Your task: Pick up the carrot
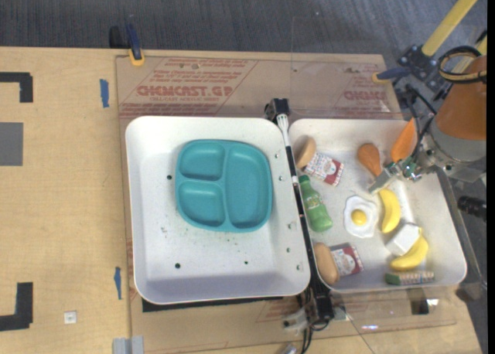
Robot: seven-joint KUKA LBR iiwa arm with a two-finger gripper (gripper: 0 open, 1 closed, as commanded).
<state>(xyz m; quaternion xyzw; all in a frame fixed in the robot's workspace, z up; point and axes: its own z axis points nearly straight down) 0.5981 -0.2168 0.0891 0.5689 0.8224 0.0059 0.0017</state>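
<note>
The carrot (404,141), an orange wedge, lies tilted at the far right of the right bin (452,213), close to its back wall. My gripper (397,171) hangs just below the carrot, between it and a yellow banana (389,209). The grey arm with its orange band (462,110) comes in over the bin's right rim and hides that corner. Whether the gripper touches the carrot cannot be made out from here.
The right bin also holds a drumstick (370,158), a fried egg (360,216), a green bottle (315,204), a bread roll (306,150), a second banana (410,254) and a white block (402,238). A teal divided plate (224,184) lies in the left bin (147,213).
</note>
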